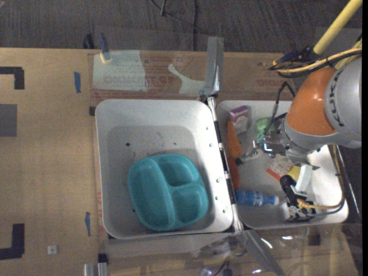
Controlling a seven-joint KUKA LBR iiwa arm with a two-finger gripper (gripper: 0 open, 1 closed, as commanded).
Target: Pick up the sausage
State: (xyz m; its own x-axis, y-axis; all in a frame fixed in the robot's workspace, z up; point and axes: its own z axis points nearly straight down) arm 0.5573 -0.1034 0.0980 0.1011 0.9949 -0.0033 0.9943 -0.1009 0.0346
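Observation:
The sausage is a thin reddish-brown piece lying lengthwise against the left wall of the right bin. It sits just below a brighter orange carrot-like piece. My gripper hangs low in the right bin, a short way to the right of both pieces and level with where they meet. Its metal tip points left toward that wall. Nothing can be seen held in it. The grey arm with its orange band covers the bin's right half.
A teal divided plate lies in the left bin. The right bin also holds a purple-and-white box, a green item, a blue bottle, a red-white packet and a yellow-white item. Cables run at its front right.

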